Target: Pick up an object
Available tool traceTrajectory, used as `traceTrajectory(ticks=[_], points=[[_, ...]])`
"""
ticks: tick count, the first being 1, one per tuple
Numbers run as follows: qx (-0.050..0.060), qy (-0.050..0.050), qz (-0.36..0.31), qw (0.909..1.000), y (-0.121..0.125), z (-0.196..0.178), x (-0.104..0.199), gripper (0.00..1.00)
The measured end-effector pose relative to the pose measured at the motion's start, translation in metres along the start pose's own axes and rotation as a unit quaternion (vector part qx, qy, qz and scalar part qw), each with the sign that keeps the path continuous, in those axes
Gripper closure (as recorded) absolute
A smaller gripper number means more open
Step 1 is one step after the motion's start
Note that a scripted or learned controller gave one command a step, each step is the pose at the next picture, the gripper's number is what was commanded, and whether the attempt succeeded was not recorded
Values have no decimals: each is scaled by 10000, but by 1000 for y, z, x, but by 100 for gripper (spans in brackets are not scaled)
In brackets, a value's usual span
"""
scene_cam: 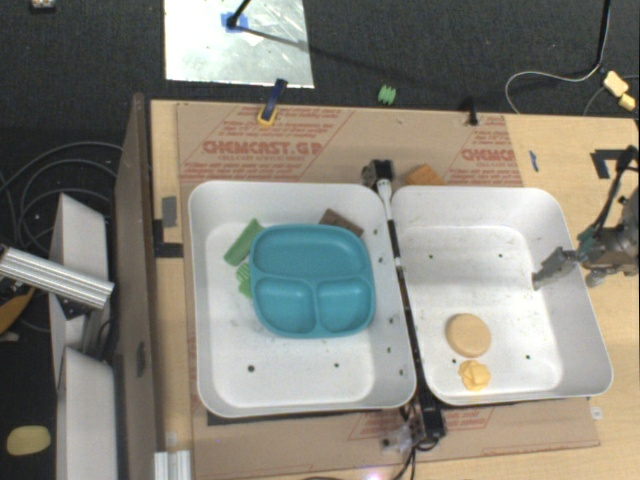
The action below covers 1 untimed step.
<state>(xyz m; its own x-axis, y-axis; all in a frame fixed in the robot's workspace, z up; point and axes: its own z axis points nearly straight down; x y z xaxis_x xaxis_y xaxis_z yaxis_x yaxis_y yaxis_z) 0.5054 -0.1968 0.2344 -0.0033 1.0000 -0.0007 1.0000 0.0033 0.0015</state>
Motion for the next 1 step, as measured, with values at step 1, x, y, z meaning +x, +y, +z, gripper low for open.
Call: traceTrajectory(ticks=[1], points=[[41,31,-29,10000,-20,89,73,0]])
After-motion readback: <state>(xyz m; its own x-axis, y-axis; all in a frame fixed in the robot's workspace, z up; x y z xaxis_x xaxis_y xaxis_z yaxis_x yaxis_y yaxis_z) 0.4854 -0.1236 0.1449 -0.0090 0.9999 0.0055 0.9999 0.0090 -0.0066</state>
